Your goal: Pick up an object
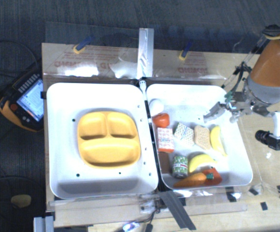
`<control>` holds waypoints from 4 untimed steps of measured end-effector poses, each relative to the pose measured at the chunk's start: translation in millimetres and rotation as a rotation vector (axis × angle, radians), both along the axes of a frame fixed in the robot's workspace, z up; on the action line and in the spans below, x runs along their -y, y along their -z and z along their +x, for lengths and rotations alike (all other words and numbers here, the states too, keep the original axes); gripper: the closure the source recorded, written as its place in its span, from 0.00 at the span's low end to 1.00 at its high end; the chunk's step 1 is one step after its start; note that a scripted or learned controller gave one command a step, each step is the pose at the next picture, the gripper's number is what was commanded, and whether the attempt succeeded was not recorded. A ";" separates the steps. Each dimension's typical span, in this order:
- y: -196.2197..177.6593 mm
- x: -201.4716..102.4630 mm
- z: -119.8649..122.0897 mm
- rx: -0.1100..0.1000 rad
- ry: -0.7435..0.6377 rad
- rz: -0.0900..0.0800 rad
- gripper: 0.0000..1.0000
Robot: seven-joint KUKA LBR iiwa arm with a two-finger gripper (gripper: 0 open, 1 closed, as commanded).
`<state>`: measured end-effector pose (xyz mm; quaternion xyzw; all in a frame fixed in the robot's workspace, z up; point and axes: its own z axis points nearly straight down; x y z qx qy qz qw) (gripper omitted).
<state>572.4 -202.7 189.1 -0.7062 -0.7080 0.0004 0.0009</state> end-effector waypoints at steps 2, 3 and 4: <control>21.2 20.2 -21.0 0.001 -0.056 -0.001 0.00; 85.3 14.6 -25.8 0.018 -0.158 0.001 0.00; 92.8 13.3 -19.2 0.017 -0.074 0.009 0.00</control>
